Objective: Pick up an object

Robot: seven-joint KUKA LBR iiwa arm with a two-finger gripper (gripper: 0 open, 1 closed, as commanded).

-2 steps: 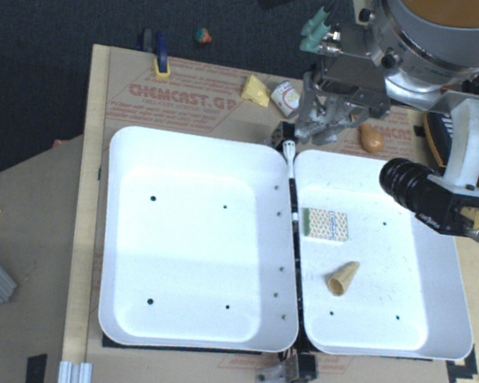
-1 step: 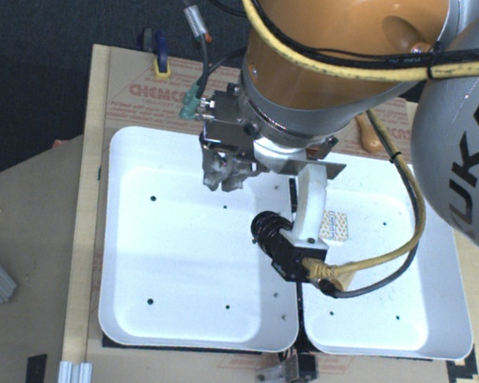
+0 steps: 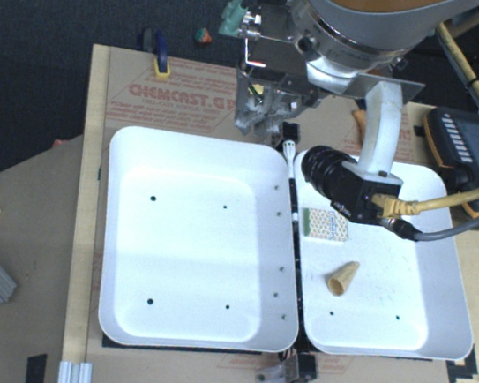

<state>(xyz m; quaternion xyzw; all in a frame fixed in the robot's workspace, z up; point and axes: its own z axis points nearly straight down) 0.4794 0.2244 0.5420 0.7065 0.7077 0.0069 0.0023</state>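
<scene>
I see the arm (image 3: 372,19) only in part: its grey and orange body is cut off by the top edge of the view, and it covers what lies behind the bins there. Under it hangs the hand (image 3: 267,114), a mix of metal parts and wires above the printed board (image 3: 182,97) of the tabletop, just behind the place where the two bins meet. The parts are small and crowded, so I cannot tell if the hand is spread or pressed together, and I see nothing clearly gripped in it.

A black cylinder (image 3: 341,182) on a white bracket (image 3: 383,127) sticks out over the far part of the right bin (image 3: 410,301) and hides a piece of its floor. A yellow cable (image 3: 453,196) runs from it toward the right.

I count two white bins. The left bin (image 3: 186,250) shows four small dark dots on its floor. In the right bin there are two objects, well apart from the hand: one flat white packet (image 3: 325,227) with a green edge, partly under the black cylinder, with print too small to read, and one tan cone (image 3: 342,277) lying on its side nearer to me, near the middle of the bin. The two do not touch.

On the far left corner of the board stands one blue and yellow clamp (image 3: 161,54).
</scene>
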